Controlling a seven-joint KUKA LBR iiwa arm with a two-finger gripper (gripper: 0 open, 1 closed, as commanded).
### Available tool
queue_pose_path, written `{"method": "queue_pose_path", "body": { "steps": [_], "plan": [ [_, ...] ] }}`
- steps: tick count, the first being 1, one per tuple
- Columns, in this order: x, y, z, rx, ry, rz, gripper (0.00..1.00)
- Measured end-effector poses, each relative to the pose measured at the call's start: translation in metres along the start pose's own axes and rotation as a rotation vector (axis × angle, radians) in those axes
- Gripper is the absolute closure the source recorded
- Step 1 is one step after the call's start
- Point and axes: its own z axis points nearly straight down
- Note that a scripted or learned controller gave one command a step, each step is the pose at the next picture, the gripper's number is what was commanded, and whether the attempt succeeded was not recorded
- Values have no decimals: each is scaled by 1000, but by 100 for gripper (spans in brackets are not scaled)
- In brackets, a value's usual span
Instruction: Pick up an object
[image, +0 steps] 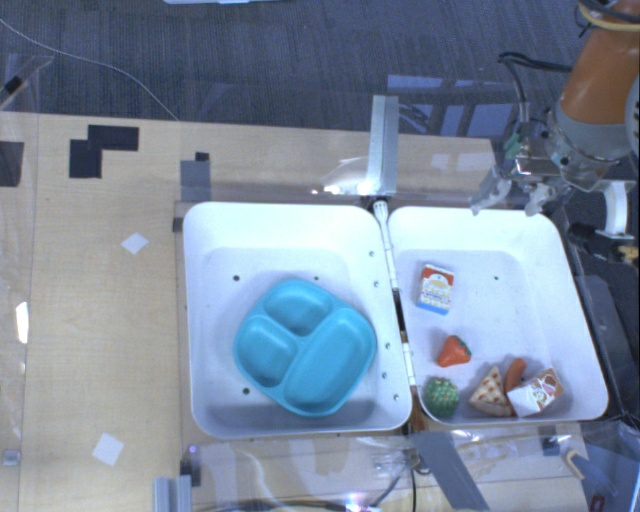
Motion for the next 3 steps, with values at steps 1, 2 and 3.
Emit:
{"method": "queue_pose_path", "body": {
  "steps": [1,2,3],
  "plan": [
    [29,-69,76,1,1,197,0],
    [-31,-41,129,-1,0,53,0],
    [38,-61,158,-23,-5,-85,0]
  ]
}}
